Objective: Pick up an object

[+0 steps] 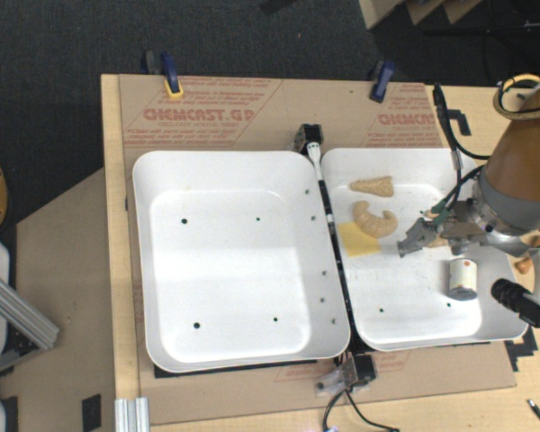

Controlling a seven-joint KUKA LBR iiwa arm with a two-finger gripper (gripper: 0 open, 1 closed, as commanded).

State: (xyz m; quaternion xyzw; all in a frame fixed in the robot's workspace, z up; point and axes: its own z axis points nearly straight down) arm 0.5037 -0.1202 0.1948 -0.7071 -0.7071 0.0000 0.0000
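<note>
Gripper [412,239] hangs low over the right bin [405,331], and I take the yellow flat piece [358,239] in that bin as the landmark. The dark tip of the gripper is just to the right of this piece, slightly apart from it, and points toward it. Whether the fingers are open or closed I cannot tell, because they appear as one dark shape, and I see no thing between them. Directly above the yellow flat piece lies a curved tan piece [375,219], touching or nearly touching its upper edge, with the long axis running left to right. Further above lies a second tan piece [372,186], also lying left to right. To the right of the yellow flat piece, beyond the gripper, a small white cylinder [462,276] lies with its long axis up and down in the view. In my judgement the yellow flat piece is the nearest candidate, so the coming move needs a short travel to the left. The left bin [162,268] lies further left.
</note>
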